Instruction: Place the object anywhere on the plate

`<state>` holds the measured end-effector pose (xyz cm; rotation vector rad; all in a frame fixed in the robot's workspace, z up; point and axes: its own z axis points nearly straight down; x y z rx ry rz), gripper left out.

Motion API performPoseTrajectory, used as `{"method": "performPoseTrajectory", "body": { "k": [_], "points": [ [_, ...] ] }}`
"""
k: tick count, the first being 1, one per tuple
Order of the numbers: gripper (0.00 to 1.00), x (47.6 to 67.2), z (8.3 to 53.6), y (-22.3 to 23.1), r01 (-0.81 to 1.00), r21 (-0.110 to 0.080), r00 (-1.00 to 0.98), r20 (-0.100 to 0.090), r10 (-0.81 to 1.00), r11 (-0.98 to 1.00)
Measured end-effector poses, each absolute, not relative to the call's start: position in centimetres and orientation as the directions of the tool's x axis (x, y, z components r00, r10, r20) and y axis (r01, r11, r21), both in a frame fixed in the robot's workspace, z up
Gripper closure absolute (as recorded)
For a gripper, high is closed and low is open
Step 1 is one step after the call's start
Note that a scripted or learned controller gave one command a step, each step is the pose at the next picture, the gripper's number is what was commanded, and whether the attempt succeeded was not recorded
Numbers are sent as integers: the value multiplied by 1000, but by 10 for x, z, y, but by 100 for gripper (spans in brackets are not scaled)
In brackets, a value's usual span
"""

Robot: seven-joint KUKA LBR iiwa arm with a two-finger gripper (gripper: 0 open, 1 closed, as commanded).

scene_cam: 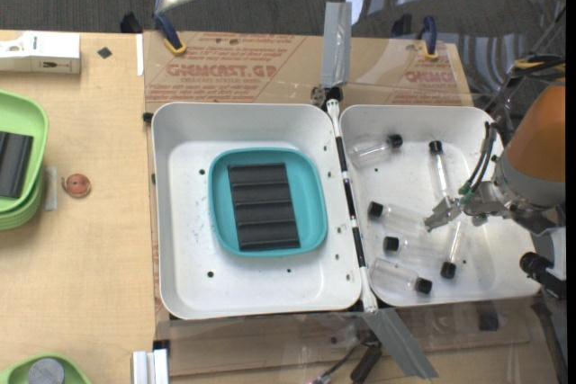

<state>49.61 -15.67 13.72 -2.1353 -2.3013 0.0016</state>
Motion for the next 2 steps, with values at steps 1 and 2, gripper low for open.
{"method": "performPoseTrajectory", "body": {
  "k": [1,2],
  "points": [
    [100,496,146,-158,997,-2,-72,0,997,72],
    [0,496,146,-158,997,-2,-72,0,997,72]
  ]
}}
